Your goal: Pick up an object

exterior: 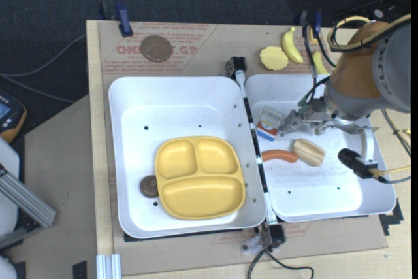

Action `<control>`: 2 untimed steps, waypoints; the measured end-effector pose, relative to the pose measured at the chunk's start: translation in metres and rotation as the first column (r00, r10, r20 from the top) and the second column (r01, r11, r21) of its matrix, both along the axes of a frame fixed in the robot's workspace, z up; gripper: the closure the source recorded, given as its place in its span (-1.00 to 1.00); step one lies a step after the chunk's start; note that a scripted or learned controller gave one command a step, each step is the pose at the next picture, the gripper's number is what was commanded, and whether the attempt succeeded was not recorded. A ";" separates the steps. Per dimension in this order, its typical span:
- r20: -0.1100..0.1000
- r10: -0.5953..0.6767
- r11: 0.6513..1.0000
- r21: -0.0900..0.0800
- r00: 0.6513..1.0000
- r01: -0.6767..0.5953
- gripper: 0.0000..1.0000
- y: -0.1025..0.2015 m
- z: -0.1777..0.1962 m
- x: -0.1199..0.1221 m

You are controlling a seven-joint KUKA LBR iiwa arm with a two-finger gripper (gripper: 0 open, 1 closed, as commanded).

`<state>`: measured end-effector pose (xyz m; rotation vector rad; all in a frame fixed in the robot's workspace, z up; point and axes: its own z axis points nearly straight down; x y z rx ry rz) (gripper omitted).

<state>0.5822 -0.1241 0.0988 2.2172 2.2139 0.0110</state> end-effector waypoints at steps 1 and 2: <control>-0.021 -0.006 1.000 0.002 1.000 0.006 -1.00 -0.032 -0.008 -0.098; -0.005 0.008 1.000 0.000 1.000 -0.008 -1.00 0.028 -0.015 -0.027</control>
